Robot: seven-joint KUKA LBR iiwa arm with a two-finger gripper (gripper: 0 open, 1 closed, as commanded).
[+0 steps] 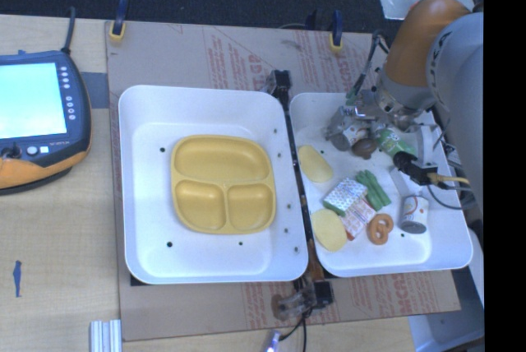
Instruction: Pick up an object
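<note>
Here, down in the far part of the right bin: the gripper, carried by the grey arm with its orange band. Open or closed: cannot tell from this slant.

Just beside it, on the near side: a brown lump, touching or not, hard to say. At that lump's right in the view, a small green piece.

Along the wall shared with the other bin: a pale yellow oval and, nearer the front rim, a brighter yellow oval. Between them and the bin's middle: a green-and-white packet, with a red-and-white packet touching its near edge. Green beans just right of the packets. A pretzel close to the front rim, with a grey disc near it.

In the left bin: a yellow divided tray, flat in the middle, well apart from the gripper. Further left on the bench: a handheld pendant, screen lit.
</note>
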